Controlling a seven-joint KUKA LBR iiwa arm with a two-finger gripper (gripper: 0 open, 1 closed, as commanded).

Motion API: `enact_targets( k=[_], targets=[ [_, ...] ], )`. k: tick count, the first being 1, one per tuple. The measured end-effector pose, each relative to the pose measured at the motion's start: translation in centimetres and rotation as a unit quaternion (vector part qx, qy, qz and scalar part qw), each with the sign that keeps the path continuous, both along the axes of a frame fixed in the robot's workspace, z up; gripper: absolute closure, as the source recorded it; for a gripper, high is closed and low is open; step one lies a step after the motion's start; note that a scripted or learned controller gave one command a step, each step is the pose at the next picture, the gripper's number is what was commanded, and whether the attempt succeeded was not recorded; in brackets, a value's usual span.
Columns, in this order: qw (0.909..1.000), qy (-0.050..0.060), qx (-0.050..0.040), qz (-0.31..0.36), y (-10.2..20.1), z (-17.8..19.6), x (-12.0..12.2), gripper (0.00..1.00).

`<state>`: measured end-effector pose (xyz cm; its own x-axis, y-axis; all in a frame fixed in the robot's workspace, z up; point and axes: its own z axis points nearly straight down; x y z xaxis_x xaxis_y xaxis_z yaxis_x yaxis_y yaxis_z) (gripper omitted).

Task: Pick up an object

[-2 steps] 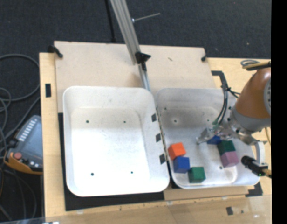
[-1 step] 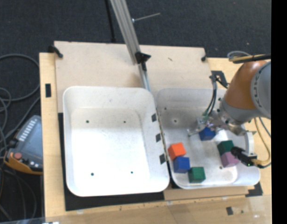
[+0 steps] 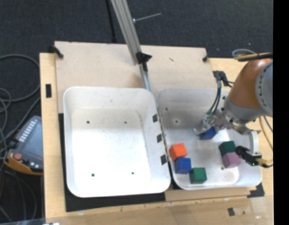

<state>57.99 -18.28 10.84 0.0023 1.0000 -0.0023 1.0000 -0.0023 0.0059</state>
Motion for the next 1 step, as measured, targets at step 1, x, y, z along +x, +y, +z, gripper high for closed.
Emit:
enact_targets(
  k=[1],
  targets=[
    [1.0, 0.005, 0.0022, 0.003, 5.69, -0.5, -5.19, 1.0]
  ],
)
